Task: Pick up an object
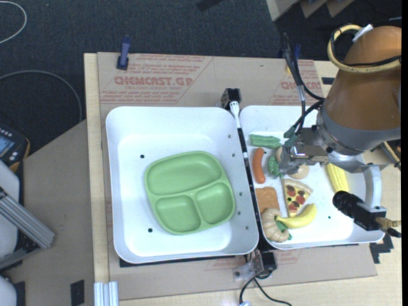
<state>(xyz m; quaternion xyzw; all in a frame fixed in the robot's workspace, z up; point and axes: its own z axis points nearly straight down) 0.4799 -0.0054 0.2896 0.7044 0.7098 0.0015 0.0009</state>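
The arm reaches in from the right, its orange band point(373, 56) bulking over the right bin point(319, 238). Its end effector point(290, 159) hangs low among the toy food there, and I cannot tell how it is set, since the wrist hides it from here. Just left of it lies a hot dog sausage point(257, 164), with a green vegetable piece point(266, 141) above that, near the bin's top edge. Below the end effector sit a pizza slice point(296, 196), a banana point(301, 217), a piece of toast point(268, 200) and a pale, rounded item point(273, 228) I can't identify. An ear of corn point(338, 177) lies to the right, partly under the arm. The left bin point(127, 126) holds a green divided plate point(189, 190). Both bins rest on the desk point(159, 75).
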